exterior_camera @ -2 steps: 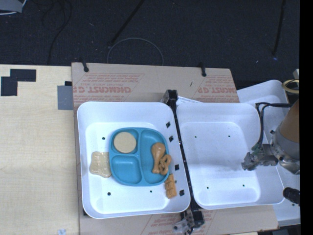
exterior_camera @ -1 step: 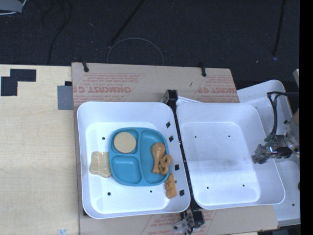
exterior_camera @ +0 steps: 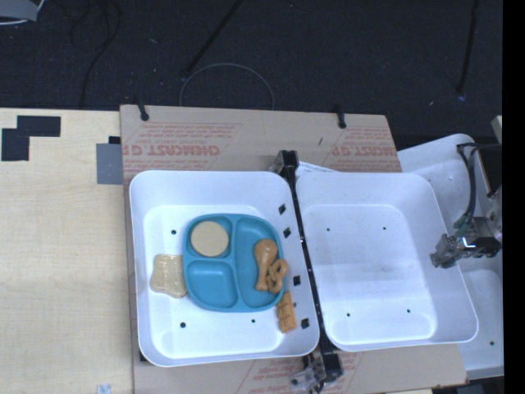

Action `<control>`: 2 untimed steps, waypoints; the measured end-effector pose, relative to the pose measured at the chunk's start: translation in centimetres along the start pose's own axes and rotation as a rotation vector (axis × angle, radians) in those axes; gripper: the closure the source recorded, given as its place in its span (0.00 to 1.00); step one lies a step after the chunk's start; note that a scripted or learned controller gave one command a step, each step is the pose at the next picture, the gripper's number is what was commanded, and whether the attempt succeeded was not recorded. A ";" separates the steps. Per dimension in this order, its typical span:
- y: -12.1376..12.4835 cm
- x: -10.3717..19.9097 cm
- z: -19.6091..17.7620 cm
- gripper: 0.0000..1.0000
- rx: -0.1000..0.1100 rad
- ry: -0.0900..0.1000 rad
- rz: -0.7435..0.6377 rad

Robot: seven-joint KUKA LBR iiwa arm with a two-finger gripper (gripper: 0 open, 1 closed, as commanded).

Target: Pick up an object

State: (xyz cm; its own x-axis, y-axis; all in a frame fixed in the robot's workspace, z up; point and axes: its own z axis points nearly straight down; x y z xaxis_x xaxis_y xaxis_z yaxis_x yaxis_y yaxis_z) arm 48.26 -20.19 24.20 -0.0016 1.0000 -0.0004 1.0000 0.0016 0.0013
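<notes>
A blue divided plate (exterior_camera: 215, 286) lies in the left bin (exterior_camera: 156, 199). On it rest a round tan biscuit (exterior_camera: 208, 238), a tan drumstick-shaped piece (exterior_camera: 265, 257) and a brown pretzel (exterior_camera: 277, 274). A pale slice of toast (exterior_camera: 169, 275) lies on the bin floor against the plate's left side. A small brown ridged piece (exterior_camera: 285, 312) sits off the plate's lower right corner. My gripper (exterior_camera: 449, 251) hangs at the right rim of the right bin (exterior_camera: 377, 253), far from all these objects, small and partly cut off by the view's edge.
A black divider with clips (exterior_camera: 299, 253) runs between the two bins. Brown cardboard (exterior_camera: 246, 142) lies under them, on a pale wooden bench (exterior_camera: 57, 245). White sheeting (exterior_camera: 447, 158) and a dark cable (exterior_camera: 472, 187) lie beside the gripper at the right.
</notes>
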 end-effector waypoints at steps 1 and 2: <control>1.1 5.1 -0.8 1.00 0.002 0.003 -0.004; 2.0 10.4 -1.4 1.00 0.002 0.003 -0.005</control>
State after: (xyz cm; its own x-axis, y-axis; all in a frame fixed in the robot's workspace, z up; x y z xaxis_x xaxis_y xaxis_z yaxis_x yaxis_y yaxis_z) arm 50.27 -9.84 25.57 -0.0062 1.0000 0.0022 1.0000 0.0062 -0.0009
